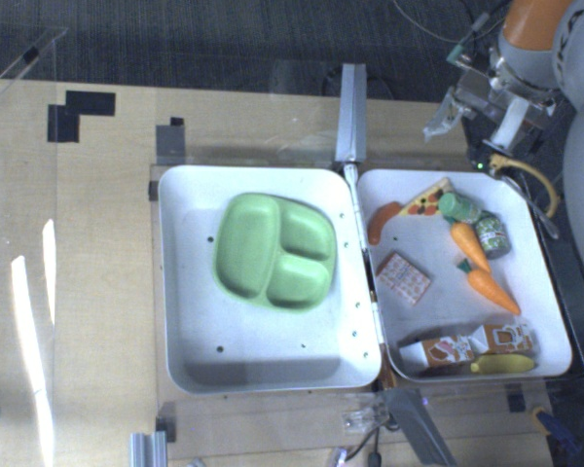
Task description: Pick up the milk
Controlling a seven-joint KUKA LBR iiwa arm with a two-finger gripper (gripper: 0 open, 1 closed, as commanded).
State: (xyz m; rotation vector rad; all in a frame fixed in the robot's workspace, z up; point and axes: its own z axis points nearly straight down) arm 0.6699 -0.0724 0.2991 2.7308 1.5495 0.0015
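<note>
On the table, the right bin holds the milk, a brown-and-white carton lying flat along the 6 o'clock wall beside a banana, while the end effector hangs at 12 o'clock beyond the bin, finger state indeterminable.

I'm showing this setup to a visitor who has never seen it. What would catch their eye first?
Most likely the green divided plate, alone in the middle of the left bin. Next, the jumble in the right bin: two orange carrots at its centre right, and the milk carton lying on its side along the near edge beside a banana. The gripper hangs above the right bin's far edge, apart from the milk.
</note>
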